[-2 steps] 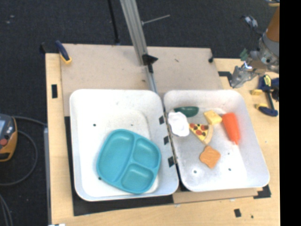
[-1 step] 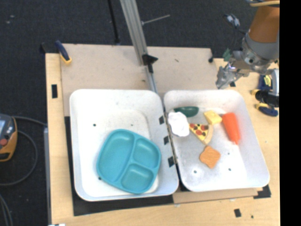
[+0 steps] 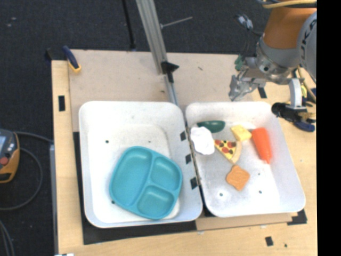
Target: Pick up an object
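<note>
Desk, tan board, two white bins side by side.

Near: left bin carries a teal divided plate, three compartments, lying toward the bin's near right corner, touching nothing else.

Right bin holds the loose pieces. Nearest is a small tan toast-like piece. Beyond it, a pizza slice, with a white crumpled lump just beside it on the left, against the wall shared by the bins. An orange carrot-shaped piece lies to the right, apart from the pizza. A small yellow block touches the pizza's far end. A dark green piece sits at the far side, next to the white lump.

Far: pincer hangs above the right bin's far rim, over the desk, nothing between its fingers; how far apart they stand, cannot tell. Grey arm with orange band rises behind.
</note>
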Controlling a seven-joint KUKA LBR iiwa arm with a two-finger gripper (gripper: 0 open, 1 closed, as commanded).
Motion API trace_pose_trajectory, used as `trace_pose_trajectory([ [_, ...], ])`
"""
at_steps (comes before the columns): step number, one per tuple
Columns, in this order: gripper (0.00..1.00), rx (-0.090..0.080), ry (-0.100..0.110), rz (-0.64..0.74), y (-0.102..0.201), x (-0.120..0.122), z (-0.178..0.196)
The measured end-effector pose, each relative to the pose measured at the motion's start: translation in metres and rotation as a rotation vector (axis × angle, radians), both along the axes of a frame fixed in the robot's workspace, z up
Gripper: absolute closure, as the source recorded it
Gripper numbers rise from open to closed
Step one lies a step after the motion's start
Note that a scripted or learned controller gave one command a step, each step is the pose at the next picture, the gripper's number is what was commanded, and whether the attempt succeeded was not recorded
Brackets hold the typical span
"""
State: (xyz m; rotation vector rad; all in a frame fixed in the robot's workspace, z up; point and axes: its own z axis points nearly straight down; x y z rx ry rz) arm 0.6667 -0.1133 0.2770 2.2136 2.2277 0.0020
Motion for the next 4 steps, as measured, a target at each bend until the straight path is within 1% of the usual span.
trace_pose_trajectory([
  [1,1.00,0.001,0.001,0.001,0.060,-0.010,-0.002],
  [2,1.00,0.000,0.002,0.000,0.102,-0.022,-0.018],
  [3,1.00,0.001,0.001,0.001,0.152,-0.037,-0.014],
  [4,1.00,0.001,0.002,0.001,0.196,-0.044,-0.019],
])
